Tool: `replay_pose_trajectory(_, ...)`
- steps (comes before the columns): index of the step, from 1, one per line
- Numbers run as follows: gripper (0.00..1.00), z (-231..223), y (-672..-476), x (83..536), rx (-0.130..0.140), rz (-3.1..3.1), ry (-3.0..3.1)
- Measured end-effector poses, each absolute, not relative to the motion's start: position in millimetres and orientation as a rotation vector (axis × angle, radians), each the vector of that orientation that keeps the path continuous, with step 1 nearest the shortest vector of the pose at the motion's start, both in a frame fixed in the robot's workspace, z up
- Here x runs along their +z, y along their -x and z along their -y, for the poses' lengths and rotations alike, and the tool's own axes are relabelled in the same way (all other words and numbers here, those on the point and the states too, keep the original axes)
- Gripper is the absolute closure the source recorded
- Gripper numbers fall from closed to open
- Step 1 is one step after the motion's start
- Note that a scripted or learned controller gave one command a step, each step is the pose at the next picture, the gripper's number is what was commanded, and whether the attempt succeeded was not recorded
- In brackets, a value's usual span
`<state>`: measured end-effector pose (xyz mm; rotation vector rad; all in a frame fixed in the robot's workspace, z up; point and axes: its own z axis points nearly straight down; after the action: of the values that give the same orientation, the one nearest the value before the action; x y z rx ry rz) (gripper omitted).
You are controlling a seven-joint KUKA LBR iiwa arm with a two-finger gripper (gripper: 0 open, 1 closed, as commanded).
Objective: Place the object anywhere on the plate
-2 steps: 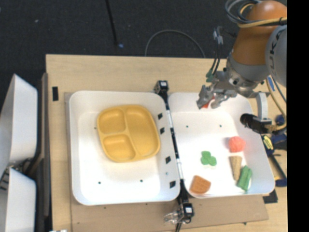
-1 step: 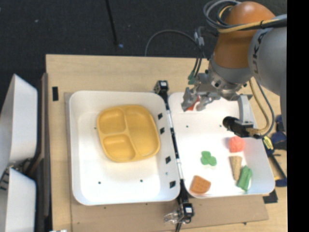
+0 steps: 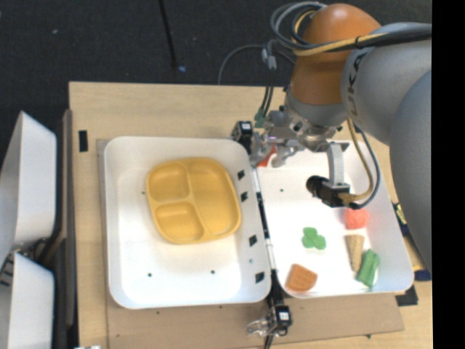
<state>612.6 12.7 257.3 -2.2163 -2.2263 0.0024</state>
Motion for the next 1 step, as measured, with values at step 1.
replay_pose_trajectory(1,1.0,-71.1,-611.9,261.4,-0.003,2.231,2.213)
